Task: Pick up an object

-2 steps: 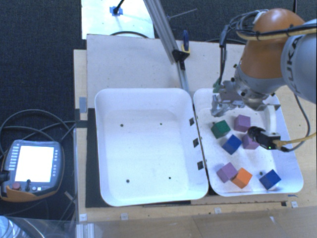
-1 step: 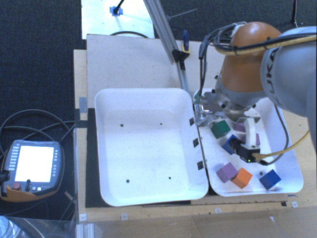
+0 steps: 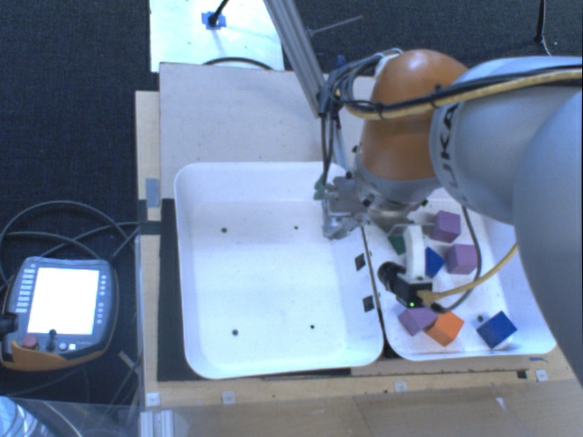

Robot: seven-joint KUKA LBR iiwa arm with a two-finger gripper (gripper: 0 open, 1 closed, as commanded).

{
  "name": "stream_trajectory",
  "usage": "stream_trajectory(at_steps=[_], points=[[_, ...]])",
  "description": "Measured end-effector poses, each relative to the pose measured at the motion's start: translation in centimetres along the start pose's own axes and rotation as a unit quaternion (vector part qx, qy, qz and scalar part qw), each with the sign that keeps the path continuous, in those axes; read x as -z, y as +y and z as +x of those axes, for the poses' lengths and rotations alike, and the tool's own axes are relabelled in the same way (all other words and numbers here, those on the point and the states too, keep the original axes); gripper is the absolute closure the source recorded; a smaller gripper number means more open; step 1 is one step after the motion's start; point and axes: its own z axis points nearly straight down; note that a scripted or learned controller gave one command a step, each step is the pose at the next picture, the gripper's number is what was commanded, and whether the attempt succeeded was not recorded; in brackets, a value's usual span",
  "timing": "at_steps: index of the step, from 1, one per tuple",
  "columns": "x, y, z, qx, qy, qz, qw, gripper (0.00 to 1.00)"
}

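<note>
- The pincer (image 3: pixel 335 218) is seen above the seam where the two white bins meet, near their far edge. Whether it is released or clenched cannot be told.
- The left bin (image 3: pixel 264 280) is spread out on the view's left of the pincer, with a few small dark specks on its floor.
- The right bin (image 3: pixel 531 328) lies on the other side of the pincer, largely covered by the grey arm (image 3: pixel 510 126).
- All the blocks are found in the right bin, apart from the pincer.
- A small green piece (image 3: pixel 397 242) lies nearest the pincer, partly hidden.
- Further towards the arm's side, an upper purple block (image 3: pixel 446 226) and a second purple block (image 3: pixel 462 259) are set close together, with a small blue block (image 3: pixel 434 262) just beside the second.
- Towards the near rim, well away from the pincer, a lower purple block (image 3: pixel 416 320) and an orange block (image 3: pixel 445 329) lie just beside each other, and a large blue block (image 3: pixel 496 329) sits apart from them.
- The bench (image 3: pixel 273 399) carries both bins.
</note>
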Motion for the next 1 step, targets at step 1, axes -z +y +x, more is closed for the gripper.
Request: stream_trajectory(at_steps=[1], points=[[0.08, 0.07, -0.38, -0.004, -0.001, -0.001, 1.0000, 0.00]])
